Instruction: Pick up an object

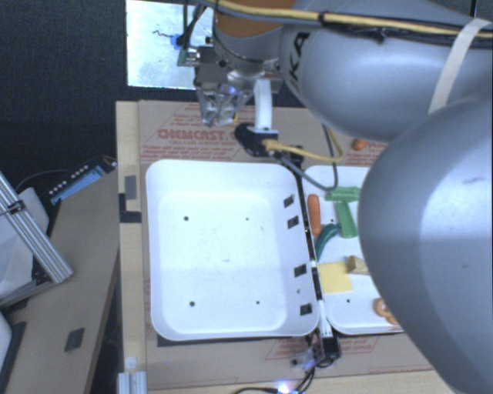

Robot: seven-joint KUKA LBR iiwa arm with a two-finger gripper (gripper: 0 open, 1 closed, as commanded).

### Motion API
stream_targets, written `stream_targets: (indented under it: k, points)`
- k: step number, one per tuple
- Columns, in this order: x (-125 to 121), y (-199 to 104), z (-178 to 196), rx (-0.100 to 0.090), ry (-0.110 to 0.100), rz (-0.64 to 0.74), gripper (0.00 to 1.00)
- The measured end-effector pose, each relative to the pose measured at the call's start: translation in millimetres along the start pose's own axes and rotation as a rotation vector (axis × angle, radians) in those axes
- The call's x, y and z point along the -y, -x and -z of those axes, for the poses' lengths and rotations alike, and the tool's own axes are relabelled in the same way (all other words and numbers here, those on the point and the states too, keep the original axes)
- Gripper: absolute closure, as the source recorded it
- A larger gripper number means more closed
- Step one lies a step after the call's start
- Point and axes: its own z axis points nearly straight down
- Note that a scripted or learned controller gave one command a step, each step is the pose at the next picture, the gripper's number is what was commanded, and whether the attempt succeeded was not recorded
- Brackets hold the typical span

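The objects that could be picked up are gathered in the right bin, much of which is hidden beneath the grey arm. An orange carrot-like piece is seen lying lengthwise just beside the wall shared by the two bins. To its right a green T-shaped piece is laid, and below that a darker green curved piece is found. A yellow flat square is set lower down against the same wall, with a small tan chunk touching its upper right corner. An orange-brown item is partly visible at the arm's edge near the bin's lower rim. A small orange object is seen outside the bins, on the cardboard behind the right one.

The left bin is shown with only dark dots on its white floor. Both bins are carried on a printed cardboard sheet laid over the desk.

The jaws are held over the cardboard behind the left bin's far rim, well apart from all the objects. Nothing is seen between them; whether they are spread or pressed together cannot be told. An orange band is visible above the wrist. A metal rail lies at the left edge.
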Motion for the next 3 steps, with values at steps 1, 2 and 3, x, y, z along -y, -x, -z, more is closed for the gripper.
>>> stream_targets:
  k: [1,2,3]
  points:
    - [0.2,-0.5,18.9,0.0,0.0,0.001,1.0]
    - [0.2,-0.7,42.0,0.0,0.001,0.001,1.0]
    - [0.2,2.6,39.9,0.001,-0.001,-0.002,1.0]
